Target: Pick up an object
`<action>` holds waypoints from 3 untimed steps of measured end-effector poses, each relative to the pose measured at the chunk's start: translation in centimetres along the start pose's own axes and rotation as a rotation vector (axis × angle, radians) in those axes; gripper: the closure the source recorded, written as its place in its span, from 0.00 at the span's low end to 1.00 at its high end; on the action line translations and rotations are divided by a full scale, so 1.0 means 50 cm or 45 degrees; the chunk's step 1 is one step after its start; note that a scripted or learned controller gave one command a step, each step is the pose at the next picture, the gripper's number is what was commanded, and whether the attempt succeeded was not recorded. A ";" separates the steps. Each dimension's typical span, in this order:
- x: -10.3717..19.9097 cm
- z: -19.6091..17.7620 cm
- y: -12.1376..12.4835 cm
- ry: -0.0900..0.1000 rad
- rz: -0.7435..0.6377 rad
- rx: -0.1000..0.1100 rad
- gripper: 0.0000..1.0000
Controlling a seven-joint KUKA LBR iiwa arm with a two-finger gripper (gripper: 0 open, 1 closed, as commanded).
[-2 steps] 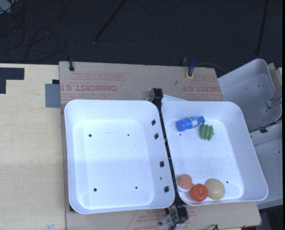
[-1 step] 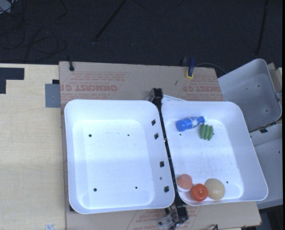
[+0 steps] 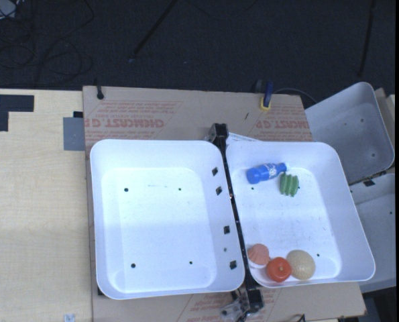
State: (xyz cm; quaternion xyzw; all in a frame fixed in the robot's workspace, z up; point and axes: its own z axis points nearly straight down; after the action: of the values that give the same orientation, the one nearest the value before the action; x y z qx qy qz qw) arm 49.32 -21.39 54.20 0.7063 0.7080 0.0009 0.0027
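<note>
Since any of the loose pieces would satisfy the task, the choice turns on which one will sit best in the hand, whose state I cannot tell from this view. The pale wooden table (image 3: 31, 206) carries a brown printed cardboard sheet (image 3: 139, 116), and on that sheet two shallow white plastic bins stand side by side, touching along a black clipped seam. The left bin (image 3: 95, 213) holds none of the pieces; everything to pick lies in the right bin (image 3: 360, 240).

The blue plastic bottle with a white band (image 3: 265, 172) lies on its side near the far edge, well apart from the walls. It looks light, stiff and smooth, so it may roll; closing across its barrel, at right angles to its length, seems the surest hold. The beige round ball (image 3: 300, 264) rests against the near wall, touching the red round tomato-like toy (image 3: 278, 269). Both look light and probably slippery, and crowding against the rim leaves little room for a grasp.

The green ridged oblong toy (image 3: 289, 184) lies just beside the bottle's cap end; its grooves should resist slipping, and a pinch across its short width looks feasible. The peach-coloured round piece (image 3: 258, 253) sits near the seam, just beside the red toy, and appears flat and hard to get under.
</note>
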 end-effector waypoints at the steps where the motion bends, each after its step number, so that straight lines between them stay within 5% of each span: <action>1: 0.002 0.009 -0.036 0.005 0.003 0.010 0.00; 3: 0.002 0.009 -0.021 0.002 -0.001 0.009 0.00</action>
State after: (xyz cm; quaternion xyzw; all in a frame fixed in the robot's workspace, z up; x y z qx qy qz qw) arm 48.30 -21.32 53.73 0.7061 0.7081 -0.0009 -0.0003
